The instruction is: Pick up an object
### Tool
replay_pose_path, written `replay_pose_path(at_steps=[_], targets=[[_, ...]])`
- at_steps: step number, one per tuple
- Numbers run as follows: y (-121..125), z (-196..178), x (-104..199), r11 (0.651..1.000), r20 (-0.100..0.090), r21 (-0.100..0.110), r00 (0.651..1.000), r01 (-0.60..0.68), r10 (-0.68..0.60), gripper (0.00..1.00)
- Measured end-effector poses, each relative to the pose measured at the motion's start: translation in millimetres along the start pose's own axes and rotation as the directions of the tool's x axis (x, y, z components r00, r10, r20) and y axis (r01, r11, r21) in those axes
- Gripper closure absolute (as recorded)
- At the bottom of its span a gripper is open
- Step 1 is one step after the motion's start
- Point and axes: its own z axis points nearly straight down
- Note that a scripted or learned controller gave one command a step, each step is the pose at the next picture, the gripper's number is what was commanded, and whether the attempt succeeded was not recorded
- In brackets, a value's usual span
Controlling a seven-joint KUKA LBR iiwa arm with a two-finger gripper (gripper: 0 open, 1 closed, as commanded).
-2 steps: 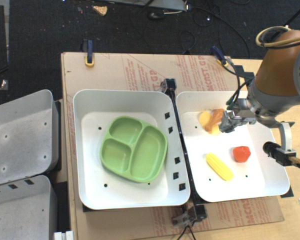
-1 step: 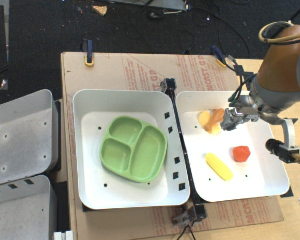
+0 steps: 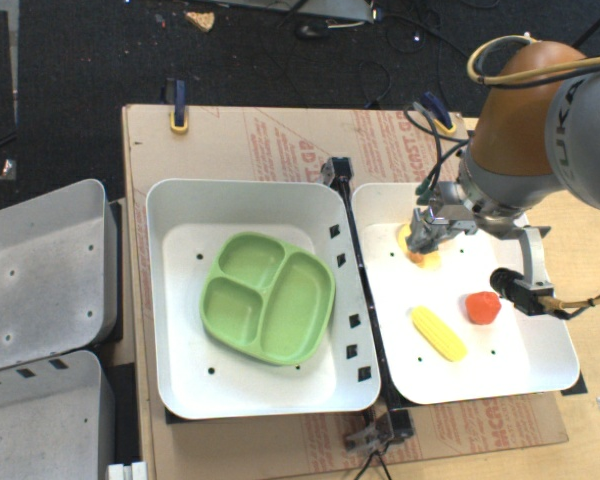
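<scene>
The worktop (image 3: 240, 138) was a tan board bearing mirrored red print, too faint and reversed to read with certainty. Two shallow white bins sat on it side by side, touching along a dark central divider. The left bin (image 3: 170, 268) held a light green divided plate (image 3: 268, 298) with three compartments, lying flat near the bin's centre. The right bin (image 3: 540, 358) held the smaller items. The grey arm (image 3: 540, 118), with its orange band above the wrist, reached in from the right; dark letters on its grey housing were partly cut off and could not be read in full. Its gripper (image 3: 427, 236) was lowered over the upper left part of the right bin, directly above a small yellow object (image 3: 423, 258) that showed at its tip. Whether the jaws stood open or closed on that object could not be told. A yellow corn cob (image 3: 438, 333) lay diagonally near the bin's middle, apart from the gripper. A small red-orange object (image 3: 483, 307) rested just to the corn cob's right.
</scene>
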Motion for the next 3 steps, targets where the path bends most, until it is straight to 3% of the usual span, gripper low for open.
replay_pose_path(at_steps=[1, 3], targets=[[21.1, 9.6, 53.8, 1.0, -0.001, 0.0, 1.0, 0.002, -0.002, 1.0], [47.9, -6.2, 146.3, 1.0, -0.001, -0.002, 1.0, 0.0, 0.0, 1.0]])
